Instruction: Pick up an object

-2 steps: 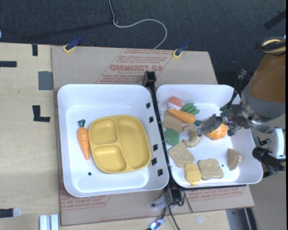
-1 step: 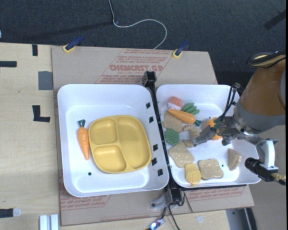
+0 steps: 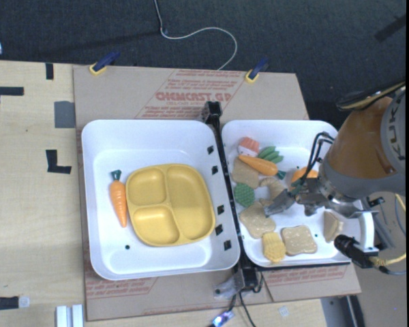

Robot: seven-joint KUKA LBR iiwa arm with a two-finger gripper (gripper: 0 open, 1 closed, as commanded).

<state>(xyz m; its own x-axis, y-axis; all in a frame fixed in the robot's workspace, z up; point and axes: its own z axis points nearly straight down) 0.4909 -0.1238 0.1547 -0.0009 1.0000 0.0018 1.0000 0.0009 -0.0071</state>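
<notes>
The left bin (image 3: 95, 182) holds a yellow divided plate (image 3: 170, 204) with a toy carrot (image 3: 118, 201) lying just beside its left edge. The right bin (image 3: 290, 125) carries the clutter: a second orange carrot (image 3: 259, 165), a green ridged piece (image 3: 245, 195), tan bread-like slices, among them a toast piece (image 3: 300, 239), and a yellow crinkled piece (image 3: 273, 247) near the front wall.

The arm (image 3: 368, 148) reaches in from the right, and its gripper (image 3: 281, 204) sits low over the middle of the right bin, its dark fingers pointing toward the pieces by the divider. Whether they are spread or closed I cannot tell, and nothing is visibly clamped.

The likeliest target is one of the tan pieces under the fingertips. These look like hollow plastic play food: light, stiff and somewhat slick (so a thin flat slice may skate away). Pinching across a narrow edge or the carrot's mid-body seems safest.

The wrist hides part of the bin's right side; an orange bit (image 3: 301, 176) beside it is too obscured to name.
</notes>
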